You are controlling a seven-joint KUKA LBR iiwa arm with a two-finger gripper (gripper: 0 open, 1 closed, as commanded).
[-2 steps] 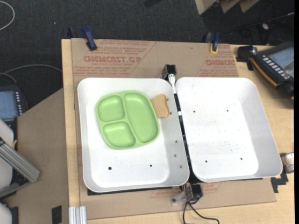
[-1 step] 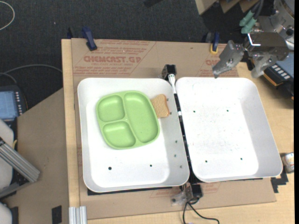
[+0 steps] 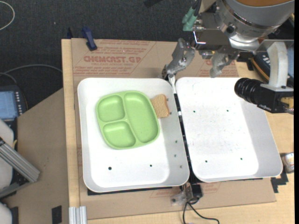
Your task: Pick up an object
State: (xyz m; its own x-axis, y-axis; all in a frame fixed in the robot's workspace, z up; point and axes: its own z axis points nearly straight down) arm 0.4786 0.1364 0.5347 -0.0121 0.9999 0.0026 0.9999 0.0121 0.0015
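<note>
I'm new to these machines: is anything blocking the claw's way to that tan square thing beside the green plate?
Nothing visible does. The gripper hangs above the far edge of the bins, and the tan square thing lies uncovered in the left bin, touching the green plate on one side. The plate's rim might crowd a finger there.

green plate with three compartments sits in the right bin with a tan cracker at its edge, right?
Not quite: the camera view shows the green plate in the left bin, not the right one. It does have three compartments, and the tan cracker lies at its edge.
</note>
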